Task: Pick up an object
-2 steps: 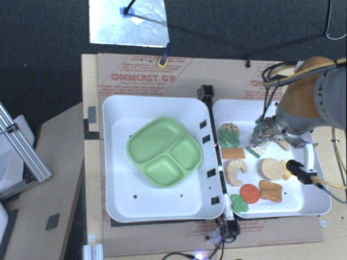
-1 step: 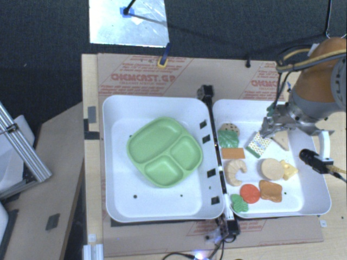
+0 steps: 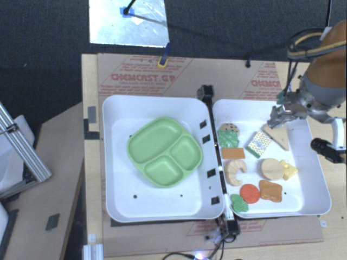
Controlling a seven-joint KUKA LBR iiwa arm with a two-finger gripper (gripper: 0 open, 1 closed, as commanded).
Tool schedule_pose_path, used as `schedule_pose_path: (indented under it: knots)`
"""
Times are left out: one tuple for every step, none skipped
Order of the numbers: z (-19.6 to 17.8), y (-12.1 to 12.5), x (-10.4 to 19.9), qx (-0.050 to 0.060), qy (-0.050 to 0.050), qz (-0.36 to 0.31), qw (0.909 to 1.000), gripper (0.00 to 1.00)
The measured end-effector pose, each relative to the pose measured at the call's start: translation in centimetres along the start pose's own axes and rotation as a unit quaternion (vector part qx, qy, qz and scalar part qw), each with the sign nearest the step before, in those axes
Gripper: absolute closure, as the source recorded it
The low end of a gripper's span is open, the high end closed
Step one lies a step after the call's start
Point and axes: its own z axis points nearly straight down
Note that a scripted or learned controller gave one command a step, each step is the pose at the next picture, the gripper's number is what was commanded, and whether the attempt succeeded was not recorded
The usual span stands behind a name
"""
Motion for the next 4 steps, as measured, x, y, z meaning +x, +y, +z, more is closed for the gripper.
schedule_pose_path:
  knots:
    - [0.9, -0.2, 5.5, 0.003, 0.002, -0.002, 1.0, 1.0]
    - [1.6, -1.4, 11.1, 0.004, 0.002, -0.003, 1.0, 1.0]
    - [1.0, -3.0, 15.3, 0.004, 0.002, -0.003, 1.0, 1.0]
    - [0.3, -2.7, 13.6, 0.003, 0.001, 0.002, 1.0, 1.0]
